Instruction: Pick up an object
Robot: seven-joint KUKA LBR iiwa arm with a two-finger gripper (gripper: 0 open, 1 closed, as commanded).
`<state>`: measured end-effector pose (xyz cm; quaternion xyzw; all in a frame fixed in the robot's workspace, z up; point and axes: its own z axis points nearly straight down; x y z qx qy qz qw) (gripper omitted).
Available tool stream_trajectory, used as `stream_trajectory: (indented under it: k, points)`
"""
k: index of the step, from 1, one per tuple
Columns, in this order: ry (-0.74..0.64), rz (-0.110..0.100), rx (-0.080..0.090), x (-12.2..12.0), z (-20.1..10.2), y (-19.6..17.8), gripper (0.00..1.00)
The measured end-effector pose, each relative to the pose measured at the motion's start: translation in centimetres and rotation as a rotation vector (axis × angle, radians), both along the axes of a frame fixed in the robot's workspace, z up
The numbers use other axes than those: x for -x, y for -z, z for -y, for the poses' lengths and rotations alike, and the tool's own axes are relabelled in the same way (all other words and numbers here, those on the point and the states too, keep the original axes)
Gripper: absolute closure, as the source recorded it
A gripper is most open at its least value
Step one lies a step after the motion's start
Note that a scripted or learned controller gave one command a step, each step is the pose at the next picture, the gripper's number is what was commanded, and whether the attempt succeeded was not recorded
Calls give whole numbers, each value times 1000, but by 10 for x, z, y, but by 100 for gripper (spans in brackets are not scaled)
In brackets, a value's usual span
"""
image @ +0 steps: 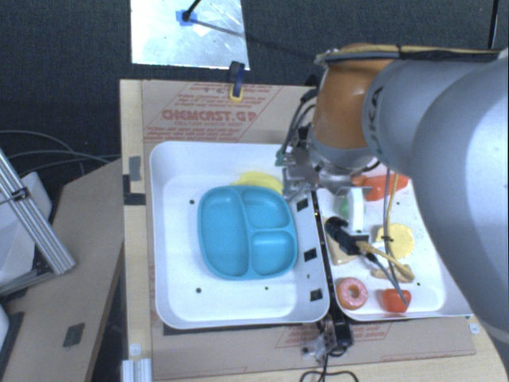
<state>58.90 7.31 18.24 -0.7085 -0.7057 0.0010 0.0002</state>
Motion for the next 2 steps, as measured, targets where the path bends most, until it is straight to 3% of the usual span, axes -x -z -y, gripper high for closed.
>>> stream_trajectory:
  k: [1,2]
  points:
    - [-14,-6,-4,100,-65,1,100]
    - [-9,11,-4,20,-73,77,100]
